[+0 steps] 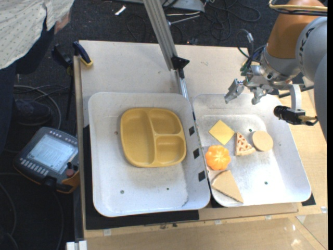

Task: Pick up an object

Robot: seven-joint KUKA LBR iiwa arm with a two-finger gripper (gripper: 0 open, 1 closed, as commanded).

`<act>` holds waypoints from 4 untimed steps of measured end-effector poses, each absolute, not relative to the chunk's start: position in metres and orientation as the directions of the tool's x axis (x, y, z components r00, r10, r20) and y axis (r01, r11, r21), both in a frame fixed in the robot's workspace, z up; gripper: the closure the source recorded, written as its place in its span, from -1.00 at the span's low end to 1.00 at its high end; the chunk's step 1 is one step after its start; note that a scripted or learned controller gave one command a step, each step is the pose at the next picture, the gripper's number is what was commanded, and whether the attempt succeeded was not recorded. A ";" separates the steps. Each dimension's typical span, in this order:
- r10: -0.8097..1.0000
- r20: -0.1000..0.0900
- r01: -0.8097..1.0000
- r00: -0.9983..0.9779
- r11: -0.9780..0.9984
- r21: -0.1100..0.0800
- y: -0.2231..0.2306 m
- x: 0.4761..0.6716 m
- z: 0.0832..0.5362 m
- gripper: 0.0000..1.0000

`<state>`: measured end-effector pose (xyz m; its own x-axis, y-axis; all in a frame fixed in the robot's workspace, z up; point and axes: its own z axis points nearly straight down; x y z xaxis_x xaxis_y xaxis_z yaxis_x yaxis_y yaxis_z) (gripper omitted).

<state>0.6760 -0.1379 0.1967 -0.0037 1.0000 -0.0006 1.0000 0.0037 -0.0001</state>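
While your gripper (244,94) hung with fingers spread wide and bare over the right bin's (291,186) far edge, the orange (218,157) sat near that bin's left wall.

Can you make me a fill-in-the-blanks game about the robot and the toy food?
1. The yellow tray sits in the ____ bin.
2. The orange is in the ____ bin.
3. The tray has ____ compartments.
4. The gripper hangs above the right bin's ____ edge.

Missing words: left; right; three; far
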 end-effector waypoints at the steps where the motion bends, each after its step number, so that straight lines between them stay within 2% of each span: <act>1: 1.000 -0.001 1.000 -0.004 0.004 -0.001 -0.138 0.676 0.197 -1.00; 2: 1.000 0.000 1.000 -0.004 0.004 -0.006 -0.133 0.670 0.134 -1.00; 3: 1.000 0.000 1.000 -0.004 0.004 -0.003 -0.131 0.670 0.093 -1.00; 4: 1.000 -0.002 1.000 -0.005 0.005 0.003 -0.131 0.672 0.106 1.00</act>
